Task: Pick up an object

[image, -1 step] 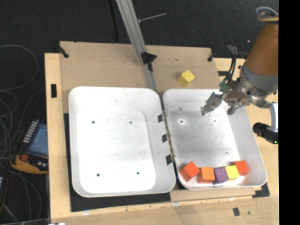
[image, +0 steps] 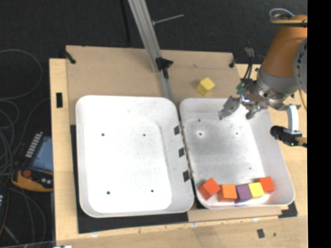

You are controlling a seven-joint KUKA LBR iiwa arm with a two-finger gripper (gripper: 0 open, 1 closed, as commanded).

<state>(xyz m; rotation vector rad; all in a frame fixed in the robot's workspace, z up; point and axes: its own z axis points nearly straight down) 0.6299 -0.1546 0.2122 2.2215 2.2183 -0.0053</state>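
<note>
My gripper (image: 239, 110) hangs over the far edge of the right bin (image: 227, 143), its two fingers spread open with nothing between them. Along that bin's near wall lies a row of small blocks: a red-orange block (image: 209, 187), an orange block (image: 227, 191), a purple block (image: 243, 191), a yellow block (image: 256, 189) and a red block (image: 267, 184). They sit well below the gripper, toward the bench's front. A yellow cube (image: 205, 86) rests on the bench beyond the bins, left of the gripper.
The left bin (image: 129, 154) lies beside the right one. A slanted metal pole (image: 147, 32) rises from behind the bins' shared edge. Cables and a handheld pendant (image: 36, 161) lie on the floor at left.
</note>
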